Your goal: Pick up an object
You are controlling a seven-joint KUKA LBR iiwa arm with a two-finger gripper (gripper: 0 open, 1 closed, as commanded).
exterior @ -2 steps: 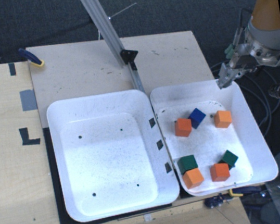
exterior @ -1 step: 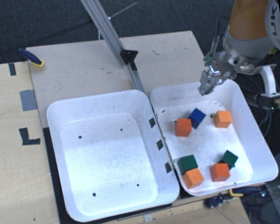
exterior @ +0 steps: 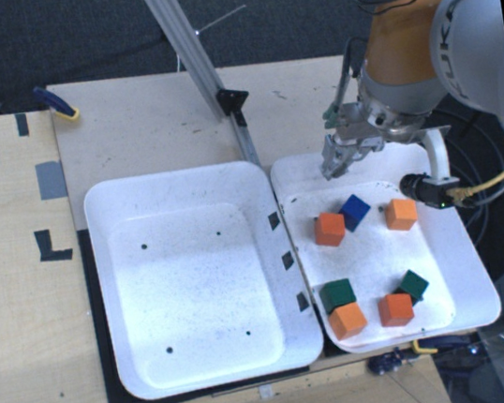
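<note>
The right bin (exterior: 460, 258) holds several small blocks: an orange block (exterior: 329, 228) touching a blue block (exterior: 355, 211), another orange block (exterior: 401, 214) to their right, a green block (exterior: 338, 293) stacked against an orange one (exterior: 349, 320), and an orange block (exterior: 396, 309) next to a green one (exterior: 413, 285). My gripper (exterior: 336, 166) hangs above the bin's far left corner, up and left of the blue block, with nothing between its fingers. The fingertips sit close together and point down.
The left bin (exterior: 119, 293) lies beside the right one. A slanted metal pole (exterior: 195, 53) with a black clamp stands behind the bins. A blue and yellow tool (exterior: 56, 102) lies at the bench's far left.
</note>
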